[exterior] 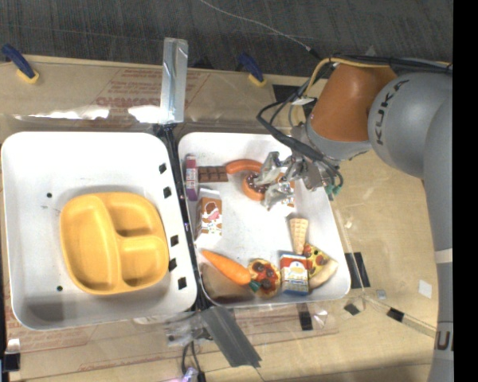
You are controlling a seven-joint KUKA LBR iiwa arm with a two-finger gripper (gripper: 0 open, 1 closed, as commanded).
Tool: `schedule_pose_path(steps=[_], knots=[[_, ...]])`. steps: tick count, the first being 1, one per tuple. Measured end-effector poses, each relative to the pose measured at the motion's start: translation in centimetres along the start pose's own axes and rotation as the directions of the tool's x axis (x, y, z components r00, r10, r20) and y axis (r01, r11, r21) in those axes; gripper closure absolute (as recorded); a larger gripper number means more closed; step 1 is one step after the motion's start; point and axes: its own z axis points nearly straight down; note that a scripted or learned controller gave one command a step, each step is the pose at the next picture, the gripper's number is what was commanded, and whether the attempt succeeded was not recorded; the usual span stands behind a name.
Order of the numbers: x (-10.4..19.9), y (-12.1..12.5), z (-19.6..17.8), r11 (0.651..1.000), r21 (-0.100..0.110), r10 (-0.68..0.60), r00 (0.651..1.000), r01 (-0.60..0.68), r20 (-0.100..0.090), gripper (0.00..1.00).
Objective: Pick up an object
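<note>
**Toy food crowds the right bin as the arm leans in**

Toy food (227, 267) lies scattered in the right bin (247, 233), one of two shallow white bins side by side on the bench. The grey arm (406, 126), with its orange band above the wrist, reaches in from the right. Its gripper (276, 181) hangs low over the far end of that bin, just beside an orange ring-shaped piece (250, 185) and near a reddish sausage (239, 165). From here one cannot tell whether the gripper is spread or closed, or whether it touches the ring; cables and metal parts blur together at its tip.

To the left of the sausage sit a brown chocolate bar (213, 173) and a purple-capped tube (191, 172) against the bin's left wall, with a small printed packet (210, 216) below them. Towards the near end an ice-cream cone (299, 231) stands apart on the bin floor. Along the near wall lie an orange carrot (223, 265), a round tart (264, 274), a small box (294, 275) and a pizza slice (322, 264), packed close together.

The left bin (32, 165) holds a yellow divided tray (111, 241).
</note>
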Motion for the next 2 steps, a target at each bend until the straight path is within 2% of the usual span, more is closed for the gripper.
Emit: schedule_pose_path(steps=[1,2], knots=[[-3.01,-0.73,-10.74,0.926,0.004,0.378,0.926,-0.378,0.002,1.00],[-3.08,-0.63,-11.61,0.928,0.004,0.373,0.928,-0.373,0.001,1.00]])
